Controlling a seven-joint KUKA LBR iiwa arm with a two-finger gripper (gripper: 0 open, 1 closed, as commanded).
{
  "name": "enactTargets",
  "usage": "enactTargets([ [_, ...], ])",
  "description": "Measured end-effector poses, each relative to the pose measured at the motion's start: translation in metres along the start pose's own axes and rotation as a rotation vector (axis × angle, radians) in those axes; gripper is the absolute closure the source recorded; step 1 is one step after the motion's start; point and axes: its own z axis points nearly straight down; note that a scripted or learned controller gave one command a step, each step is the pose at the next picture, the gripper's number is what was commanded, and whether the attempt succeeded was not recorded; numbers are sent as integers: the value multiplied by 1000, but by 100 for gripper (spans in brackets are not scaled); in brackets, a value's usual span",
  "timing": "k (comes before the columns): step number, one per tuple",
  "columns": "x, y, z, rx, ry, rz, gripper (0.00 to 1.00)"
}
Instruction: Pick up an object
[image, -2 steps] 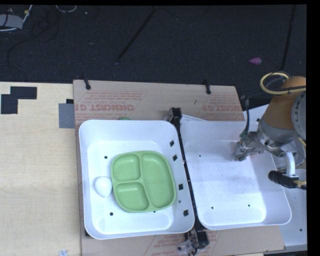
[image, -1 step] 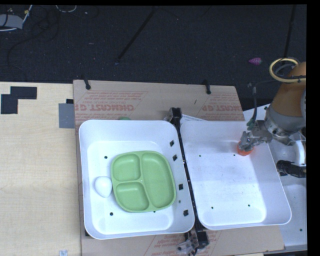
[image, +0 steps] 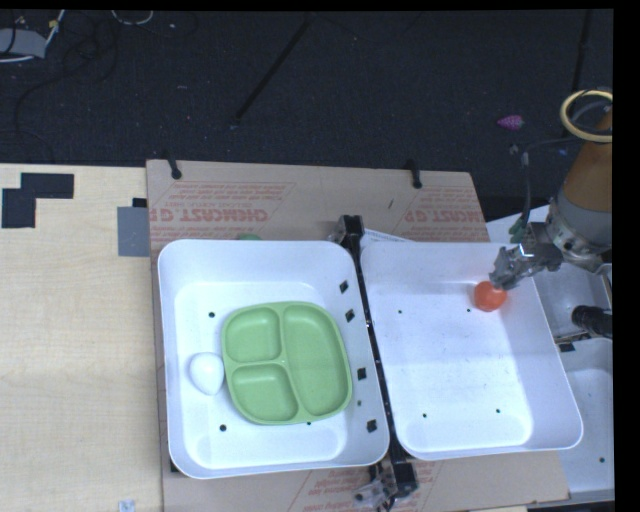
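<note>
The end effector (image: 508, 272) hangs just over the orange ball (image: 489, 296) near the right bin's (image: 450, 400) far edge; I can't tell its state. Coming down off-centre, it could nudge the ball rolling away.

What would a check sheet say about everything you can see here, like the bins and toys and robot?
Surface: two shallow white bins, left and right, side by side on a cardboard sheet over a pale wooden bench.
Job's things: small round orange-red ball in the right bin's far right corner.
Clutter: light green three-compartment plastic tray in the left bin; small white egg-shaped object touching its left edge.
Gripper: gripper right above the ball; grasp not clear.
Cables: dark cables on the floor behind.
Surroundings: dark floor.
</note>
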Motion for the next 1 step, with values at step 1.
enactTargets([
  [1,-1,1,-38,1,0,0,100],
])
